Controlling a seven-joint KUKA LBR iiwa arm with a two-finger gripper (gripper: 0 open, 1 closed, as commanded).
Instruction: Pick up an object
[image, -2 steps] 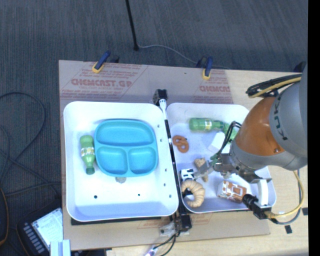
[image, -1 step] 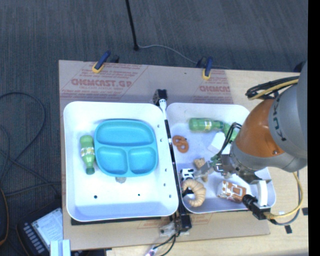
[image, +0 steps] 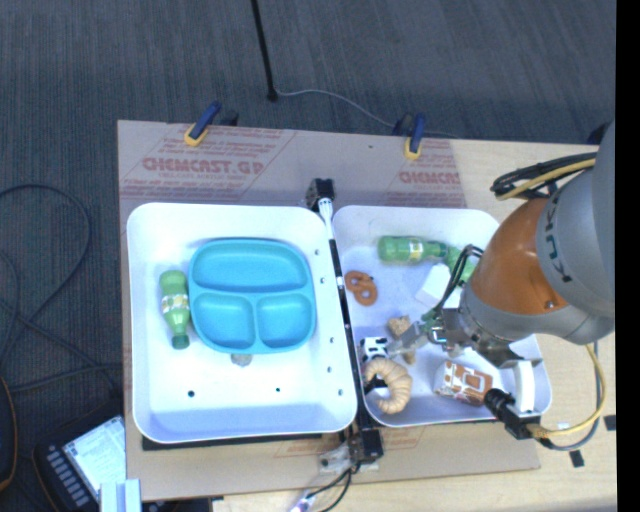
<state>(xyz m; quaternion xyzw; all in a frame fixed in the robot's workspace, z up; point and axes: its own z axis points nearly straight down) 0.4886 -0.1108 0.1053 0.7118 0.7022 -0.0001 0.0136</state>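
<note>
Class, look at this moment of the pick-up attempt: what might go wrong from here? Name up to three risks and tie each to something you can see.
1. The end effector sits low in the right bin among crowded items: a croissant, a small tan piece and a pretzel. It may nudge neighbours instead of gripping one.
2. The croissant lies close to the bin's front wall, which could block a grip.
3. The green bottle is round and may roll if bumped.

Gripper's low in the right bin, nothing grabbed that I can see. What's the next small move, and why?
Probably ease the gripper straight down over the small tan lumpy piece. It sits right at that piece, with the curved tan croissant-shaped toy just nearer the bin's front rim, and nothing shows between its fingers.
</note>
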